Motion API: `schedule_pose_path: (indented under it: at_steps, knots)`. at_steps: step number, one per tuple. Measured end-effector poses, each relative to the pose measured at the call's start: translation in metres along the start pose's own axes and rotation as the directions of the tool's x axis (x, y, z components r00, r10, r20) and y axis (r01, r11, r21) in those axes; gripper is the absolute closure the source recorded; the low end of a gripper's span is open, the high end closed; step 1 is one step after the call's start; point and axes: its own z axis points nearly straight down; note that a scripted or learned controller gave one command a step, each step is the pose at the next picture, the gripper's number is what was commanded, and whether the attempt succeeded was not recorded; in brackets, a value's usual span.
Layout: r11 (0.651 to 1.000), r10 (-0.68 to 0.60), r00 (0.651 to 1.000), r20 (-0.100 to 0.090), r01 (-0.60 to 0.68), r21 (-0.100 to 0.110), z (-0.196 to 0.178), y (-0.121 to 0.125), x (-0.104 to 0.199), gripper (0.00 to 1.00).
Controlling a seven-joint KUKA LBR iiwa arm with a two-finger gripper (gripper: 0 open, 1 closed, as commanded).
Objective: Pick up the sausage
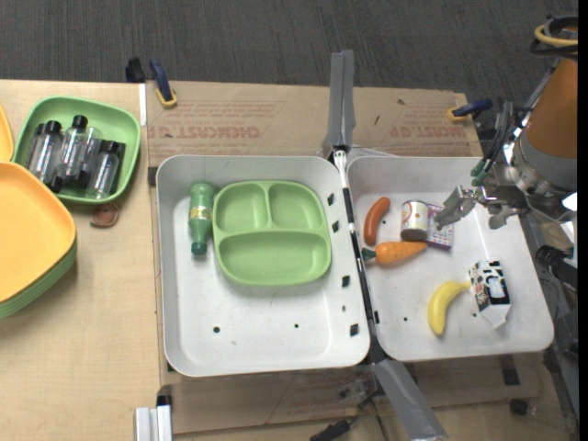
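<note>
Sausage (375,220) lying free in the right bin (514,338), tool (478,202) above it with nothing held.

The sausage rests near the bin's left wall, just above the carrot (397,253) and left of a small can (416,219). The tool hangs over the bin's upper right part, its fingers (453,209) spread apart and bare. A banana (443,306) and a carton (490,292) lie lower down; the left bin (184,329) holds a green tray (272,232) and bottle (199,217).
</note>
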Motion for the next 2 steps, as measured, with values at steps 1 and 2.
schedule_pose_path:
  at_steps: [1,2]
  knots:
    - [1.0,0.002,1.0,0.001,-0.002,0.002,-0.0079,0.0002,-0.001,1.0]
    - [1.0,0.005,1.0,0.002,-0.005,0.004,-0.0157,0.0003,-0.0022,1.0]
